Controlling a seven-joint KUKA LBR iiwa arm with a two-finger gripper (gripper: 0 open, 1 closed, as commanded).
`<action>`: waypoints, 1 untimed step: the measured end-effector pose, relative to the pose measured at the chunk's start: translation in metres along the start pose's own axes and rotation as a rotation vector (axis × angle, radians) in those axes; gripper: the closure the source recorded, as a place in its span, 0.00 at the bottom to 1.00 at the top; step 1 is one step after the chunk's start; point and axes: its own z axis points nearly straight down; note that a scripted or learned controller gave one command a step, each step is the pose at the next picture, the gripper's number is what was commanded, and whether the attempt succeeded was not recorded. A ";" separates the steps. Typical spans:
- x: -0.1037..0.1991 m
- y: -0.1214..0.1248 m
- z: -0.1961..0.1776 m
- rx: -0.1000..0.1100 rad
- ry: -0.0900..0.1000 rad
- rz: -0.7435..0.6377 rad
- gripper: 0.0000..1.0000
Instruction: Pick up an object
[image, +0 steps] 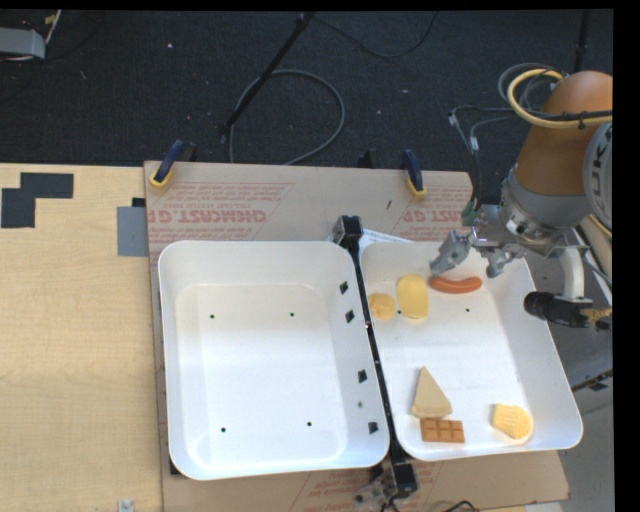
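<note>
The arm (560, 150) enters as a rounded orange shell above a grey metal wrist section. A yellow cable (525, 85) loops beside the orange part, with thin dark wires trailing down toward the wrist. The end effector (470, 250) is silver-grey metal with two short fingers (446, 258) and small dark fittings.

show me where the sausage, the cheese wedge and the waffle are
sausage (456, 284), camera view, middle of its length
cheese wedge (431, 394), camera view, centre of its top face
waffle (442, 431), camera view, centre of its gridded top
</note>
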 end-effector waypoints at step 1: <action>0.000 0.001 -0.003 -0.006 0.000 0.000 0.00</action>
